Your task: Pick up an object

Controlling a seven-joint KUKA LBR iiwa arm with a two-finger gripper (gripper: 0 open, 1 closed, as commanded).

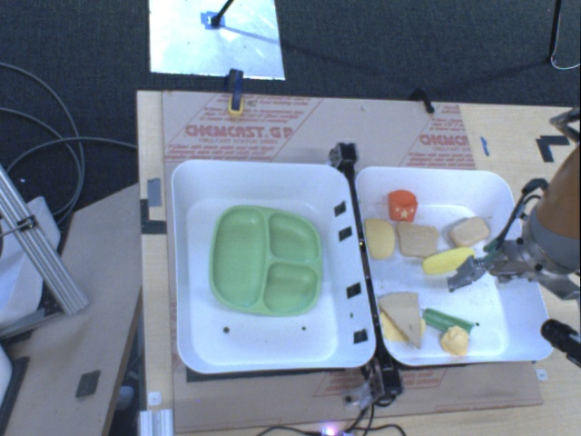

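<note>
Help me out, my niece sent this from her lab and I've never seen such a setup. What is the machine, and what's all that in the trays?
One camera looks down at a slant on a bench with two shallow white bins. The grey machine at the right edge is a robot arm; its gripper hangs low over the right bin, beside a yellow banana-like toy. Around it lie toy foods: an orange-red piece, pale bread-like pieces, a cheese wedge and a green stick. The left bin holds a green divided plate. I cannot tell that anything is held.
</note>
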